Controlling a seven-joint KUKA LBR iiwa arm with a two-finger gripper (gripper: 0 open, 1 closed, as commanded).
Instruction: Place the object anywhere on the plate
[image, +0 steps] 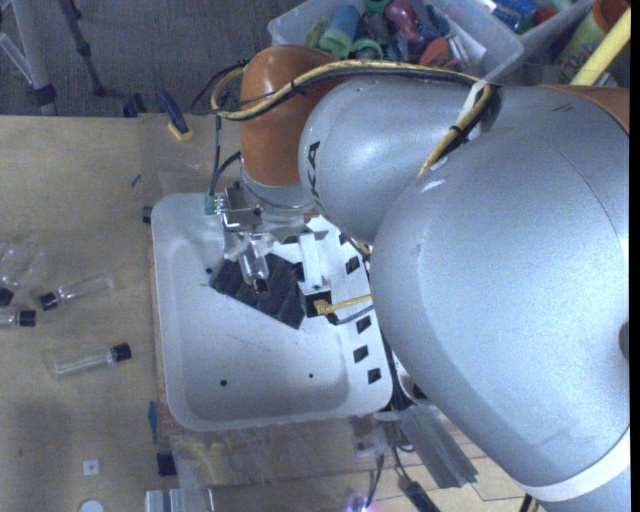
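We log one gripper (252, 268), finger state indiscernible, low over a black plate (283, 297) near the white bin's (190, 300) far right corner.

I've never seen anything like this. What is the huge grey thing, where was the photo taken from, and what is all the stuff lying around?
The big grey shape is a robot arm with an orange band near its wrist. A camera fixed above the bench looks down at a slant; the arm reaches in from the right, close to the lens, so it looks huge. At its tip is a claw, lowered into a shallow white bin over something flat and dark. Whether the claw grips anything, I cannot tell. On the wooden bench to the left lie small clear vials with black caps. Behind, a box holds colourful items.
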